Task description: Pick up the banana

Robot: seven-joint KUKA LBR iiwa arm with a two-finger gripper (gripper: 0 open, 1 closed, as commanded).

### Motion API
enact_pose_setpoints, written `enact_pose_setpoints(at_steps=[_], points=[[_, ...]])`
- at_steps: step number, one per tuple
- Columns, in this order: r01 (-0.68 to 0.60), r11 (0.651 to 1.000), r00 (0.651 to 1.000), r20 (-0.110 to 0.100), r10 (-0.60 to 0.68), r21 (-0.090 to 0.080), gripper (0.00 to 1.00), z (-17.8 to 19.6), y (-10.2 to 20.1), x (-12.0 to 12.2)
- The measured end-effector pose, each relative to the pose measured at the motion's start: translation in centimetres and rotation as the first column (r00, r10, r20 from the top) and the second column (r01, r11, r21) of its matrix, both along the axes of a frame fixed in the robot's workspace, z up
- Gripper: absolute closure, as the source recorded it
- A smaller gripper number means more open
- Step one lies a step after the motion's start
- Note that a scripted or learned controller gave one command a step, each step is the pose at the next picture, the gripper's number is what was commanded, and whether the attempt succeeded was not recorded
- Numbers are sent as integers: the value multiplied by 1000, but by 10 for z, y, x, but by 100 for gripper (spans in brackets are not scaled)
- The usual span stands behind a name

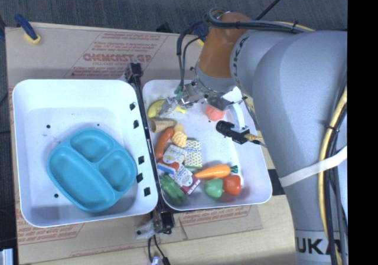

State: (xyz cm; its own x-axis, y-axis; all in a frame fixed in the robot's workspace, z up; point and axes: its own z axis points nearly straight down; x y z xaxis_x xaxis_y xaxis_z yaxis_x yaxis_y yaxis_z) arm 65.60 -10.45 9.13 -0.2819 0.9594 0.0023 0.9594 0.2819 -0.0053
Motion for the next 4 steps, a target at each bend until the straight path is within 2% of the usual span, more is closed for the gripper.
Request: enact_pose_setpoints(at_steps=[1, 2, 3, 4], points=[[487, 873, 873, -11, -488, -9, 0, -1, 6, -3], [483, 876, 876, -7, -483, -7, 100, 9, 7, -1], [426, 905, 905, 4, -426, 0, 100, 102, 85, -15], [-278, 960, 960, 5, 278, -2, 100, 101, 142, 1]])
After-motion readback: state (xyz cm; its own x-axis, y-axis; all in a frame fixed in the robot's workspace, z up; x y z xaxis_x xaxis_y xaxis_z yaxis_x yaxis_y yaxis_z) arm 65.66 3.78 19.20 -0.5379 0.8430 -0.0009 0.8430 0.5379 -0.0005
